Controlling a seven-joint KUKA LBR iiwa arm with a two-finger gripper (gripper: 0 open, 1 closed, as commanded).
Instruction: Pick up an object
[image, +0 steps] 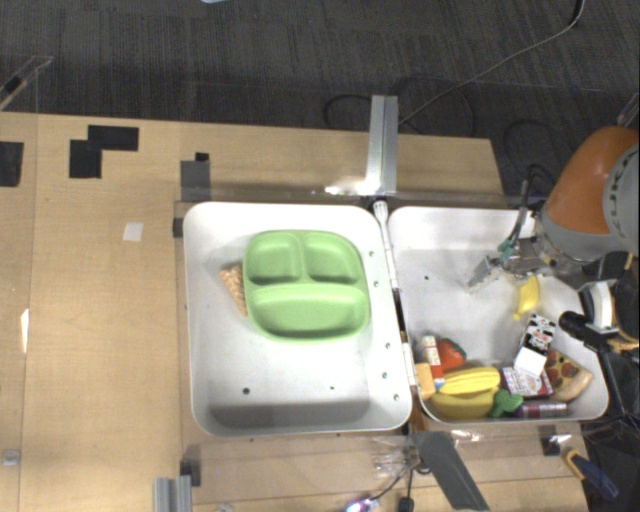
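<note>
My gripper hangs over the upper right part of the right bin, reaching in from the right under the orange-banded wrist. Its fingers stand open with nothing between them. A small yellow banana-shaped piece lies just below and to the right of the fingertips, apart from them. Along the bin's front lie a larger yellow banana, a red item, a small bottle, a green piece, a pink packet, a black-and-white box and a pizza slice.
The left bin holds a green divided plate with a tan item poking out at its left side. A metal post stands behind the wall between the bins. Bare white floor lies left of the gripper.
</note>
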